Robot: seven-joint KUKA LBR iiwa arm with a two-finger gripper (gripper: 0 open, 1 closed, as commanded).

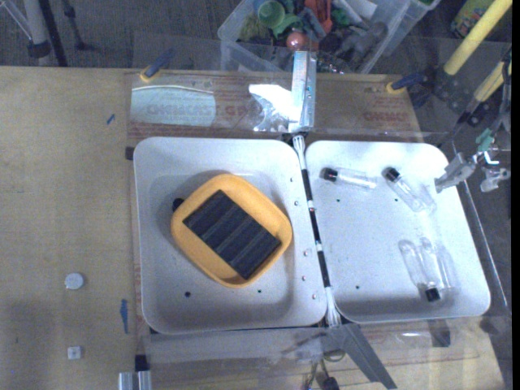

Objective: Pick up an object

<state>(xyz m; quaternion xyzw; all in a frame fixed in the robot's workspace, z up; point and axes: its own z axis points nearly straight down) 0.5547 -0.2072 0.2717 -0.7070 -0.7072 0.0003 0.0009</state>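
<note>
Standing at the near edge of the bench, I first see the wooden top (57,218) with a small grey disc (74,281) lying on it, well apart from the bins. Beyond that sit the two white bins side by side, touching along a shared seam. The left bin (154,299) holds one thing: a yellow, rounded-square object (231,230) with a dark ribbed panel on its upper face, lying turned at an angle near the bin's middle. The right bin (366,242) holds three clear plastic tubes with black caps. One clear tube (426,269) lies nearest me toward the right wall, cap pointing my way. Farther back, a second tube (347,177) lies near the seam, and a third tube (404,188) lies tilted just right of it.

At the right bin's far right corner hangs the gripper (467,169), a pale metal piece over the rim; I cannot tell how its fingers stand, and nothing shows between them. Behind the bins lie crumpled clear plastic (272,104) and a clear tub of coloured toys (325,15).
</note>
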